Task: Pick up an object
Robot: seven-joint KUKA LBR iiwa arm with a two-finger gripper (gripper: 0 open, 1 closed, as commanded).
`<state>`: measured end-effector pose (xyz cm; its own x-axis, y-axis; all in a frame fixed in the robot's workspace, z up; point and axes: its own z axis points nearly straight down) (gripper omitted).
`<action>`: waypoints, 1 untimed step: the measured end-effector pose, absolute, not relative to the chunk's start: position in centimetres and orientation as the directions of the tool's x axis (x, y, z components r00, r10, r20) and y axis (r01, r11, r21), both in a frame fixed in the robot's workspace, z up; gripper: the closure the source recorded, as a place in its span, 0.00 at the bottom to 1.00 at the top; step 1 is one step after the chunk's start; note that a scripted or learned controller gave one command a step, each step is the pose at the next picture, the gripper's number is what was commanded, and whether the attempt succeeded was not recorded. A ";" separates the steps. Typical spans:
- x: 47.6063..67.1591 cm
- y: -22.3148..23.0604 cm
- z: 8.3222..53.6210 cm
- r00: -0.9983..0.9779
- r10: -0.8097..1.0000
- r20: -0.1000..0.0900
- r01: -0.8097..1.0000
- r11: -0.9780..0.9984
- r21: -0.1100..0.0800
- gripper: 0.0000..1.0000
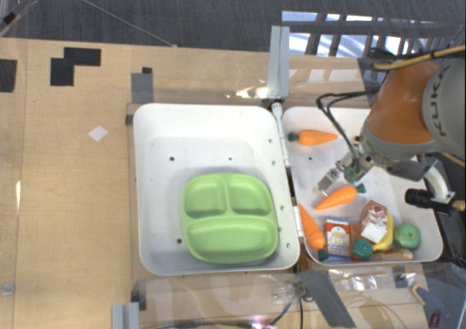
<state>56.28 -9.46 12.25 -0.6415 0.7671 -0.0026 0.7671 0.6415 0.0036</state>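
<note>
Bench [65, 196] | left bin [153, 138]: green plate [230, 217] | right bin [429, 247]: carrots [316, 137], food | tool [336, 179]: parted, holding nothing

a pale wooden table [65, 196] carries two shallow white bins side by side, the left bin [156, 131] and the right bin [429, 247].

Lighting is bright and even, from overhead. The white bins [211, 127] read near overexposed, with soft, faint shadows under the green tray [230, 217]. Glare streaks mark the bench's [65, 196] clear cover at the metal post [279, 62] and along the near edge. Focus is adequate; fine detail is soft.
</note>
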 end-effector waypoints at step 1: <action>49.6 -9.4 9.4 -0.431 0.902 -0.015 0.902 0.431 0.026 0.00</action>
